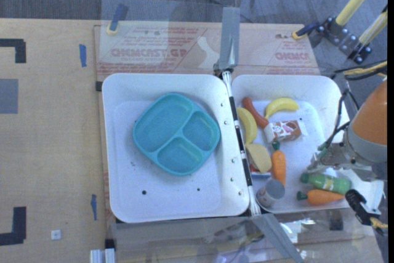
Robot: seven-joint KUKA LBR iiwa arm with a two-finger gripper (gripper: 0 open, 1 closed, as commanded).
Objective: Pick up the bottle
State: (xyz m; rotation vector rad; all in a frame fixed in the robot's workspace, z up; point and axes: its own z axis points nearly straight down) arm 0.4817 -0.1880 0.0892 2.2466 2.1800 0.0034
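One green plastic bottle [325, 182] lies near the right white bin's [329, 88] front edge, beside one of two orange carrots [319, 196]. Two yellow bananas [281, 106] lie farther back. My pincer [329, 160] hovers just behind the bottle; its grip I cannot tell.

Arm [372, 132] cut off at the right edge; its gripper [329, 160] too indistinct to read. Green bottle [326, 182] partly overlapped by the wrist; label illegible. Small carton [287, 130] print unreadable.

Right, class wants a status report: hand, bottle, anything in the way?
Hand above right bin, grip unclear. Bottle lying flat, not held. Carrot tight alongside.
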